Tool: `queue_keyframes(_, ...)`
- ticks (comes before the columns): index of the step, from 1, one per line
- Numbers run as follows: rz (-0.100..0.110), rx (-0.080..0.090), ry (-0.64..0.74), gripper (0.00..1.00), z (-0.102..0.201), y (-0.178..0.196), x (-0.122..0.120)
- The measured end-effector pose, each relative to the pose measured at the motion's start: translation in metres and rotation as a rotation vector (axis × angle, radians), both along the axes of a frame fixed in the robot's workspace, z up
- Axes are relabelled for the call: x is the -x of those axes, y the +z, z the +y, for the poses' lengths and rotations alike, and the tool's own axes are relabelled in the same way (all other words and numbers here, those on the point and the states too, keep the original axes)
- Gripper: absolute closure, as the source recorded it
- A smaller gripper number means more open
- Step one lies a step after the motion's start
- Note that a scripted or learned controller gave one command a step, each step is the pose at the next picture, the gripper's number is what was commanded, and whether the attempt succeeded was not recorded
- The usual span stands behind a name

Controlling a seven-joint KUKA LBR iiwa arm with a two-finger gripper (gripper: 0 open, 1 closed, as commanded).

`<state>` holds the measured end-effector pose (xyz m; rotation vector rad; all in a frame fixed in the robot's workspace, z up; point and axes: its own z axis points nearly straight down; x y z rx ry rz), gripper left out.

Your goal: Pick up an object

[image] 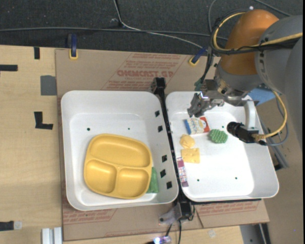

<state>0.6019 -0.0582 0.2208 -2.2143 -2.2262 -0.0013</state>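
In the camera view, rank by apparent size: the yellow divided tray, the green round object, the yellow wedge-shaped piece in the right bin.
1. Yellow divided tray, by far the largest.
2. Yellow wedge-shaped piece.
3. Green round object, close to the wedge in size, so that order is unsure.

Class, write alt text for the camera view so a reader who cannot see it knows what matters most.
The end effector hangs over the right bin, just above a small blue, white and red packet, with a green piece and two yellow pieces nearby. The left bin holds a yellow divided tray.

Small blue-and-red packet [196, 125] (lying flat) in right bin [254, 187]
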Motion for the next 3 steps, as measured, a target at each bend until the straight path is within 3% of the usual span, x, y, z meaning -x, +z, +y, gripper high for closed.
queue_keyframes(3, 0.003, 0.001, 0.002, 1.00, 0.156, -0.015, 0.053)
